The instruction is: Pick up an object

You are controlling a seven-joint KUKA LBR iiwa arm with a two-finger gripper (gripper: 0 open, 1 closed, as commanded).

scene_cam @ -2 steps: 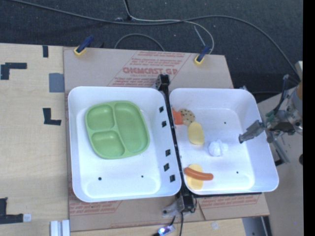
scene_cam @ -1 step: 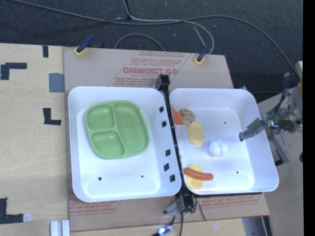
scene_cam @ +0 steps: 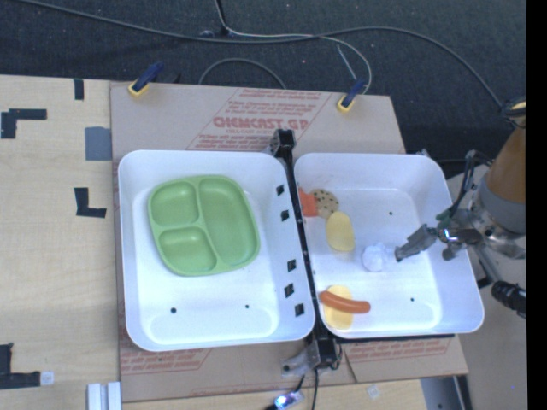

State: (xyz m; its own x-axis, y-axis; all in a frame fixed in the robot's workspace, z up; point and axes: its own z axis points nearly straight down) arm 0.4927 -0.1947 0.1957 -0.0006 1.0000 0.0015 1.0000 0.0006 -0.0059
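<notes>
The arm reaches in over the right bin (scene_cam: 427,173) rim, its gripper (scene_cam: 407,250) pointing toward a small white object (scene_cam: 373,258) just beside it. Whether anything is clamped, I cannot tell. A yellow piece (scene_cam: 340,231) lies near that object.

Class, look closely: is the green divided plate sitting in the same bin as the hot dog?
No: the green plate lies in the left bin, the hot dog in the right bin.

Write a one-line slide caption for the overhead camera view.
KUKA gripper reaches into the right bin beside a small white object; a green divided plate sits in the left bin.
</notes>
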